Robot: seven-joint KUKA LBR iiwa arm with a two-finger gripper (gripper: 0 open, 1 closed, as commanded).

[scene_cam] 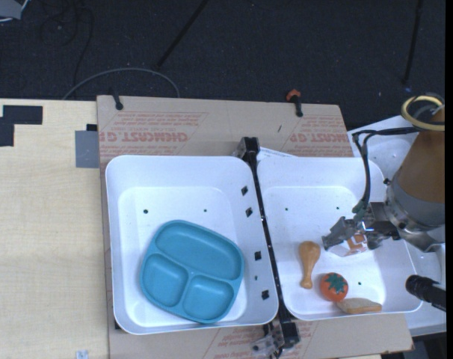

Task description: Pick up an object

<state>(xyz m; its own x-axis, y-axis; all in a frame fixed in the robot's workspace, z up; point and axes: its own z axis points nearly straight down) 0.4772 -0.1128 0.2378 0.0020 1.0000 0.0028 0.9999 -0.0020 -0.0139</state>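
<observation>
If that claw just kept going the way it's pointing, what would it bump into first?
Probably the drumstick toy: the gripper points left and down toward it in the right bin. Depth is unclear, so it might pass above.

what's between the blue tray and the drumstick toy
In the camera view, the black divider where the two bins meet lies between the blue tray and the drumstick toy, with bare white bin floor on either side.

Cut off by the right edge: the arm [428, 163], only its orange band and grey wrist in view. Too small and blurred to tell: the set of the gripper [351, 237], also the small white and orange item [355, 243] at its tip. Partly hidden under the wrist: the right bin [316, 193], far wall and corner.
</observation>
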